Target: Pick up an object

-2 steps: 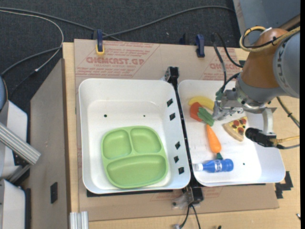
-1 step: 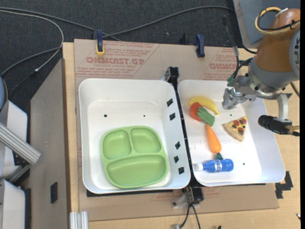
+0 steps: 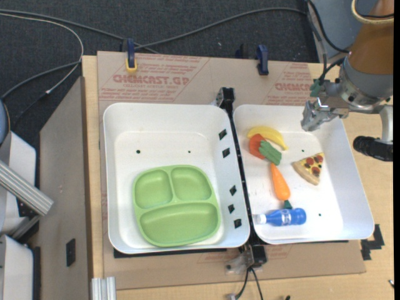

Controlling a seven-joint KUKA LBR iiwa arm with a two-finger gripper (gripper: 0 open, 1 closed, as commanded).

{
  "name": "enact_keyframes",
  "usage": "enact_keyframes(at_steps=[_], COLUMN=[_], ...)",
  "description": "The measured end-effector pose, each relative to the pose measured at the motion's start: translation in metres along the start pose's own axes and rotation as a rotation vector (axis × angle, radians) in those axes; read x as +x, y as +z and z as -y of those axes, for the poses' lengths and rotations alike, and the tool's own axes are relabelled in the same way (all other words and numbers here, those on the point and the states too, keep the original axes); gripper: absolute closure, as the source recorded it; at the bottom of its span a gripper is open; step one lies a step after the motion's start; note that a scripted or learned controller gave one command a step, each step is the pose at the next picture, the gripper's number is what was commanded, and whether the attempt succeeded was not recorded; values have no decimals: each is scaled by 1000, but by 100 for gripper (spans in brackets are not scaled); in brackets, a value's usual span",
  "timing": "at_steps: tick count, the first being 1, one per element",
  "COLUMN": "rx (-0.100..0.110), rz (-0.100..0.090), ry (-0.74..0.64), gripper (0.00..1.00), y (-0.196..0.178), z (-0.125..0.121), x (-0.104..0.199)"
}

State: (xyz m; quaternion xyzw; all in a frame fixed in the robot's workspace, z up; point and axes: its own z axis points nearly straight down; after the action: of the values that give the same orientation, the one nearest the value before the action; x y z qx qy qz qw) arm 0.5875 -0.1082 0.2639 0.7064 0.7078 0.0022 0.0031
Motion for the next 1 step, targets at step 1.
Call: enact_keyframes(at_steps=[1], rx=[5], rz=[-2], ry=[-4], gripper=[100], y=[2], z=[-9], x=[45])
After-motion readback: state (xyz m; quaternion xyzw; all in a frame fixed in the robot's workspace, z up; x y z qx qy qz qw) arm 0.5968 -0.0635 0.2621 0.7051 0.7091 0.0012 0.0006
